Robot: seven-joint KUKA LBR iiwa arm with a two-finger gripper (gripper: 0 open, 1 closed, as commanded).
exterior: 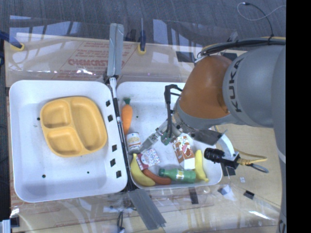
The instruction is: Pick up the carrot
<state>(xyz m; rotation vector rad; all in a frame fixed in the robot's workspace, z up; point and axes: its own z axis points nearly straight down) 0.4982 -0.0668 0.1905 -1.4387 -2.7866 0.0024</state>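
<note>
Carrot [127, 118] lies lengthwise against the left wall of the right bin [146, 89], green top pointing to the far rim, with a small jar [133, 141] just below it. Your gripper [162, 136] hangs over the middle of that bin, near the carrot but apart from it, fingers parted and holding nothing. Nearer the front sit a banana [136, 174], a green bottle [178, 174] and some packets. You are at the approach, by the look of it; the next move calls for shifting left, lining the fingers across the carrot and descending clear of the wall and jar
</note>
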